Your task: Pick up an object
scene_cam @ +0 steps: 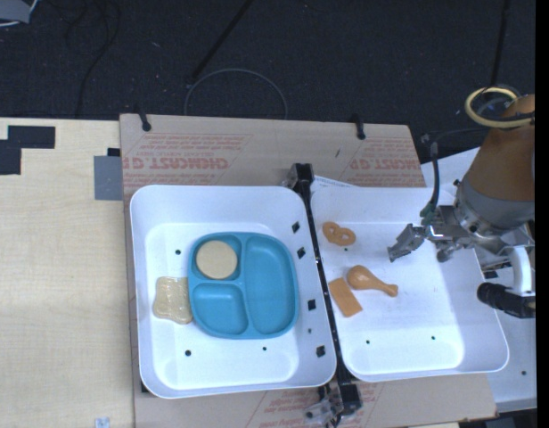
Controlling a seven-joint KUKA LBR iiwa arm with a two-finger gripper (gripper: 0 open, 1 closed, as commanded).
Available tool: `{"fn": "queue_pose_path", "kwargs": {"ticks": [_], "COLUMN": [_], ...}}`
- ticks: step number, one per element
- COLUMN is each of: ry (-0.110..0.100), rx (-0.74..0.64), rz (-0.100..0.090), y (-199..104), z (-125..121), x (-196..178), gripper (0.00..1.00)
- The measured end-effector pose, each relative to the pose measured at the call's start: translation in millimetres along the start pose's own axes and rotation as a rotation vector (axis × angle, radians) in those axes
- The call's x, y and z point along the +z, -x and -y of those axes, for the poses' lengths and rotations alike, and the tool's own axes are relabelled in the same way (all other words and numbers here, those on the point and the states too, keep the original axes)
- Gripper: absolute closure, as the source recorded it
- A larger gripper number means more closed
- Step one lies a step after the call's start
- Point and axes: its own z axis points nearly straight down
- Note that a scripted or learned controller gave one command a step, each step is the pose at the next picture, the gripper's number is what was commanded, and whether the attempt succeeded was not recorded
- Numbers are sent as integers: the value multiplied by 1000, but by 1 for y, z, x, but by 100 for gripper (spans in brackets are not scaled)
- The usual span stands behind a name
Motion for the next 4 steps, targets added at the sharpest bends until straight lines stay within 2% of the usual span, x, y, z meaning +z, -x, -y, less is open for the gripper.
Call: {"fn": "queue_pose_path", "kwargs": {"ticks": [1,2,3,4], "ry": [0,16,5,8], "rx": [1,4,8,8], "rz": [0,7,2,3], "y": [-8,-7,-7,-1], "z": [5,2,5,8], "x": [60,95,87,44], "gripper": [0,0,100,100]}}
